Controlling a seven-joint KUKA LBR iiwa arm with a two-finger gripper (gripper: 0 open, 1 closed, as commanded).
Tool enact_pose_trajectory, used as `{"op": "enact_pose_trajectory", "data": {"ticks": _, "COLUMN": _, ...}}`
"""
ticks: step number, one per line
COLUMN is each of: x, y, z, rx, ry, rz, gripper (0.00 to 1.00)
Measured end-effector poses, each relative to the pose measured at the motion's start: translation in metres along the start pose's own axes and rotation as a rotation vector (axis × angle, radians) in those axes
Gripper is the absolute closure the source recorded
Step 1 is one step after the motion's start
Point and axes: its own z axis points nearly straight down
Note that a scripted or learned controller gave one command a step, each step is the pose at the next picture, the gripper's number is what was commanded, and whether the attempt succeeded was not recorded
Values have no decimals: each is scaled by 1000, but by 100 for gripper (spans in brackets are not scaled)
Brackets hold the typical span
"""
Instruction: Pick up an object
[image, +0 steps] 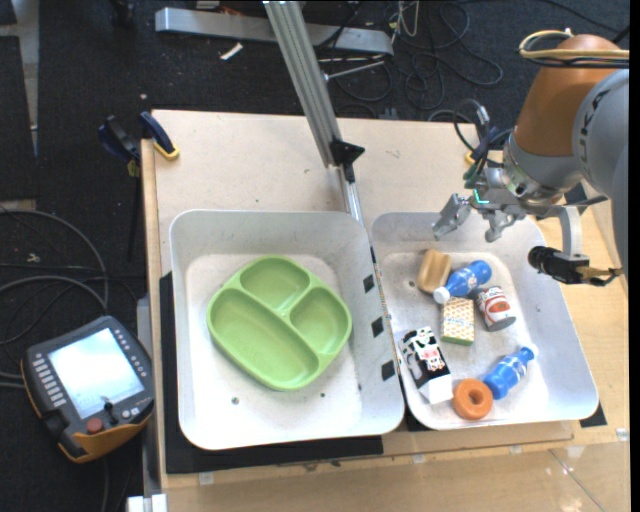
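Left bin (190, 300): one green tray (280, 322), three compartments, lying flat. Too wide for the jaws except at the rim; stiff plastic, light by the look of it.

Right bin (570, 340): all the small things, bunched together.
- Cow carton (427, 362), lying down, near the inner wall. Boxy, flat sides, likely light; take across the narrow faces.
- Two blue bottles: upper (463, 281) touching the tan block (433, 269); lower (508, 371) near the orange ring (473, 399). Smooth, round, may roll or slip; grip across the body.
- Checkered box (458, 321): stiff, flat-sided, probably the easiest.
- Small can (494, 307): rigid, round.
- Ring: low, hard to pinch.

Gripper (472, 217) hovers above the bin's far edge, fingers spread, nothing between them.
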Motion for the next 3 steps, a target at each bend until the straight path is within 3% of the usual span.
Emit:
{"op": "enact_pose_trajectory", "data": {"ticks": 1, "x": 5, "y": 3, "z": 63, "rx": 5, "ry": 1, "rz": -1, "gripper": 0}}
{"op": "enact_pose_trajectory", "data": {"ticks": 2, "x": 6, "y": 2, "z": 103, "rx": 3, "ry": 0, "rz": -1, "gripper": 0}}
{"op": "enact_pose_trajectory", "data": {"ticks": 3, "x": 6, "y": 3, "z": 90, "rx": -2, "ry": -1, "rz": -1, "gripper": 100}}
